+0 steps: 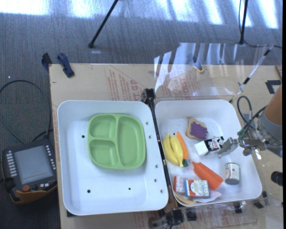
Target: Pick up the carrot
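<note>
The carrot [181,145] is a slim orange stick with a green stub at its near end. It lies in the right bin [229,108], pressed against the right side of a bunch of bananas [171,150]. My gripper [227,147] hangs low over the right half of that bin, its tip beside a small black-and-white carton [211,145]. It is well to the right of the carrot, with the carton in between. The grey arm [271,128] comes in from the right edge.
In the right bin there are also a slice of toast with purple jam [197,129], a fat orange cone-shaped item [208,174], a tin can [232,172] and a printed box [192,187]. The left bin [71,175] holds a green divided plate [117,141].
</note>
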{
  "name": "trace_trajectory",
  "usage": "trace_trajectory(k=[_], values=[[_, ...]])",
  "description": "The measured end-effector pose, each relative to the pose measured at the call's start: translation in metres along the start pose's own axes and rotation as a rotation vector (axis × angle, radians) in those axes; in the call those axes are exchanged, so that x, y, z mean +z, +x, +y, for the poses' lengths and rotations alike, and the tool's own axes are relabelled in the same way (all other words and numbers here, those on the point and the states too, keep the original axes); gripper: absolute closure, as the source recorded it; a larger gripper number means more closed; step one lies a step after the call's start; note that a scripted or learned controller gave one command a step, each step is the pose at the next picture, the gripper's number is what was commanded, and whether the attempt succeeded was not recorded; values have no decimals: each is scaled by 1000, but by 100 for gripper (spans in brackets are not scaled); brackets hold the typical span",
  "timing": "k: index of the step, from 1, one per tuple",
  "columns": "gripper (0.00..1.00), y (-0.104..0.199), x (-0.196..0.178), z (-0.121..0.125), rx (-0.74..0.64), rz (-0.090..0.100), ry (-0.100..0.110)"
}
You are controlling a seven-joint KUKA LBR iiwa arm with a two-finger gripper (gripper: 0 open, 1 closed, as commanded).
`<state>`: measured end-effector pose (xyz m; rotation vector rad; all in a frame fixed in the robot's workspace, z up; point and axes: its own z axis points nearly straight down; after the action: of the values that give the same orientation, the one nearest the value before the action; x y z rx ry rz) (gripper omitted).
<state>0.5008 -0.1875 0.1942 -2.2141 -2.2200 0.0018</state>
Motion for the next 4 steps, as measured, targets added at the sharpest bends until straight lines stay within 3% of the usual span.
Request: trace_trajectory(k=[1, 2, 3, 4], values=[[0, 44, 109, 33, 92, 0, -1], [0, 98, 104, 73, 402, -13, -12], [0, 166, 2, 146, 584, 2, -11], [0, 103, 89, 86, 834, -3, 7]])
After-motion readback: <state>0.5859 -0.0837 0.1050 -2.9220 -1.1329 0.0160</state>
